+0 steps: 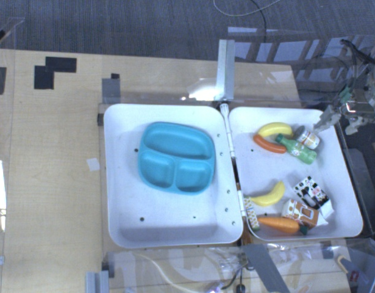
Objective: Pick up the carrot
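The carrot (277,224) is a short orange toy root with a green stub at its right end, lying on its side along the near wall of the right bin (352,194), close to that bin's near left corner. A small brown and white carton (299,212) touches it from above, with a black and white cow-patterned carton (311,192) just beyond that, and a yellow banana (267,195) lies near its left end. The gripper (326,118) sits at the far right corner of the same bin, beside a green bottle (299,150) with a white cap end, well apart from the carrot; whether its jaws are spread or closed cannot be told, and nothing is seen between them.
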Action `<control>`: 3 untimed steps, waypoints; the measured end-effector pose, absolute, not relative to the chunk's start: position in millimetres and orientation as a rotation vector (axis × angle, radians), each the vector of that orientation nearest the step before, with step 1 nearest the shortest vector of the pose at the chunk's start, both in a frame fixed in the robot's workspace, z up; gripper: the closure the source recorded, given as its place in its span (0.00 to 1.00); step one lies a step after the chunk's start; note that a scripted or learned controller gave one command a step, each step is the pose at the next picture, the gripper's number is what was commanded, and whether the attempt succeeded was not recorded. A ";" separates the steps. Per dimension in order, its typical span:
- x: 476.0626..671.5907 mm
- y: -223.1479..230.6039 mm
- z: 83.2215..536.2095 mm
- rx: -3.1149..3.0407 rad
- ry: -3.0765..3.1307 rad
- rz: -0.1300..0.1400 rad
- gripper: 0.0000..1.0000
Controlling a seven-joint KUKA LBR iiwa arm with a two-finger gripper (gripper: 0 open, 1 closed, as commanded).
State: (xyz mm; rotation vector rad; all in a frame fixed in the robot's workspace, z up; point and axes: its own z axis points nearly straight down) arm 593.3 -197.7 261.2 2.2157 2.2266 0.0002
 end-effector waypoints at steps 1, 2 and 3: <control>593.4 -197.7 261.3 2.216 2.227 0.000 0.00; 582.8 -148.0 171.5 2.021 2.401 0.002 0.00; 538.9 -80.9 185.2 1.836 2.545 0.004 0.00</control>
